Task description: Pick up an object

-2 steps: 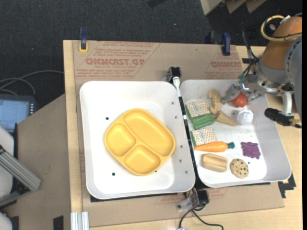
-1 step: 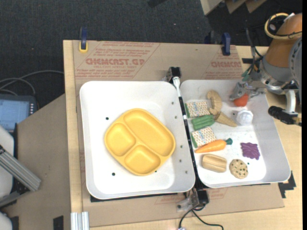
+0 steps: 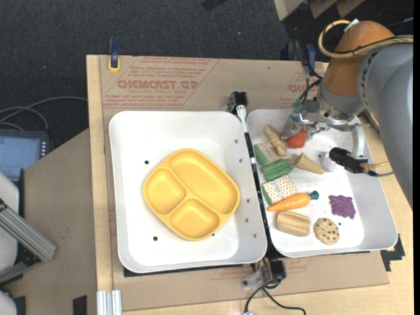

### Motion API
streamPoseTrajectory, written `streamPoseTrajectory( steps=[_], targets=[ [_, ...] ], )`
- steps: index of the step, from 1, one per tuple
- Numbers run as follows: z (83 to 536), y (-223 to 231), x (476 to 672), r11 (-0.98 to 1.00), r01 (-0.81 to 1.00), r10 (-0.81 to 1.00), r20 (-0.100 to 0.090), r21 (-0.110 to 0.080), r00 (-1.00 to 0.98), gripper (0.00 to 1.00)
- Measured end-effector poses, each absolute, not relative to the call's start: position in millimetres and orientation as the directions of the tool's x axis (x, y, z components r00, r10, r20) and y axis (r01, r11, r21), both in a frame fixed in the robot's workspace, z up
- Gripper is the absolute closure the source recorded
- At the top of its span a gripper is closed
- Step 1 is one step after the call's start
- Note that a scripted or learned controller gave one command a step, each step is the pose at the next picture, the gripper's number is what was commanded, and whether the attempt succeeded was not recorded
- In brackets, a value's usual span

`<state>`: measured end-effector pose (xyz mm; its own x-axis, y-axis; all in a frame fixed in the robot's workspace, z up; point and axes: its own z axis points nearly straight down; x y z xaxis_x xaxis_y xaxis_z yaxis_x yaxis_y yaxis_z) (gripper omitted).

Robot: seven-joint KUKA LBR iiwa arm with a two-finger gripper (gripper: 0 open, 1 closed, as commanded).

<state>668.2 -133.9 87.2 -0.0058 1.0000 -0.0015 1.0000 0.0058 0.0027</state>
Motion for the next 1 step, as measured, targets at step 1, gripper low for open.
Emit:
streamPoseTrajectory(
  steps=[1],
  targets=[
    [187.1, -81.3, 586.9, 0.002, 1.000, 1.000, 0.004, -0.007, -0.002, 1.00]
  ],
)
